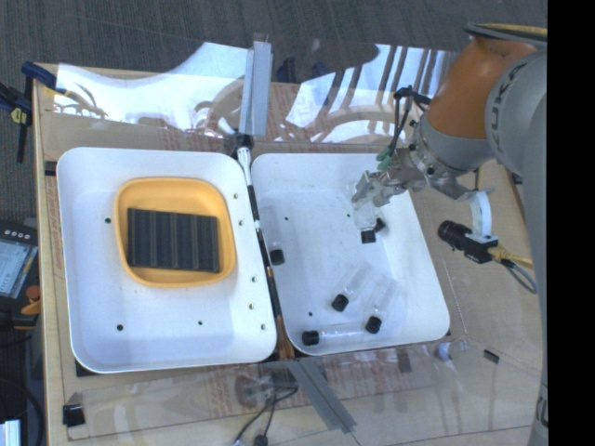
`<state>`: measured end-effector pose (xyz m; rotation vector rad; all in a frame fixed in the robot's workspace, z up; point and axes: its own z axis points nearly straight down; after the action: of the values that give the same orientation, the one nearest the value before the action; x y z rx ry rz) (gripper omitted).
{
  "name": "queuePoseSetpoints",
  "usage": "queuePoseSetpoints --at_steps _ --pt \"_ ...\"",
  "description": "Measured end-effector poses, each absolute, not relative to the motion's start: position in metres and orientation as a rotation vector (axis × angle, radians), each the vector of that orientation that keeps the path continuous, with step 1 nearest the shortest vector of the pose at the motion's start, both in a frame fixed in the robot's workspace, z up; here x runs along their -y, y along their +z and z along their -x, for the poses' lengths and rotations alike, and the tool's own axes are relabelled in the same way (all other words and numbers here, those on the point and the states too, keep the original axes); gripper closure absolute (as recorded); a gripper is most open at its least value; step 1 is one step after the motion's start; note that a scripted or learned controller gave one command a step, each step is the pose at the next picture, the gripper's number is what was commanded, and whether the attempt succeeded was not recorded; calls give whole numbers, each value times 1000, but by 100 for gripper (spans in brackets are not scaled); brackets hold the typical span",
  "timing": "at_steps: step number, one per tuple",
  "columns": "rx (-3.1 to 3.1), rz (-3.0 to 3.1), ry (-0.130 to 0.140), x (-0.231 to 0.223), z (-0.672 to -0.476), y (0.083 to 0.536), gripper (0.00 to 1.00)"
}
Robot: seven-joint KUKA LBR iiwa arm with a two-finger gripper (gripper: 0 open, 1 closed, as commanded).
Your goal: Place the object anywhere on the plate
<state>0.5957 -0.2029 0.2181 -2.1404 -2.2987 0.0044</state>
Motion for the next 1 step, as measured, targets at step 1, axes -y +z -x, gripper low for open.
queuePoseSetpoints --at_steps 1 --pt "2299 2140 5 203 -596 218 0"
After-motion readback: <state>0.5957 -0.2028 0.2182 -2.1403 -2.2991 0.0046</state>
